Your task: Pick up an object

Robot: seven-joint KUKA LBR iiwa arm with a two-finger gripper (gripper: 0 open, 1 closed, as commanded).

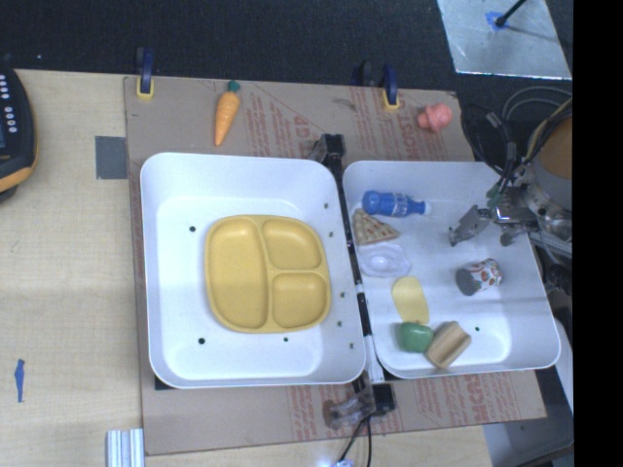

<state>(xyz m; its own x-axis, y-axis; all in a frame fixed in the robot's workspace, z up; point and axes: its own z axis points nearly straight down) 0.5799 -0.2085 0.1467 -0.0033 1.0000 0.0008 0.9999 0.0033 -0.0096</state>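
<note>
Camera view: we see our end effector (467, 228) with fingers apart, holding nothing, just above the small can (479, 277) in the right bin (545, 348).

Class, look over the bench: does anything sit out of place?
Yes. A toy carrot and a pink toy lie on the brown board behind the bins, outside both. The other small items all sit inside the right bin.

A toy carrot (226, 113) and a pink, perhaps fruit-shaped toy (436, 116) lie outside the bins.
</note>
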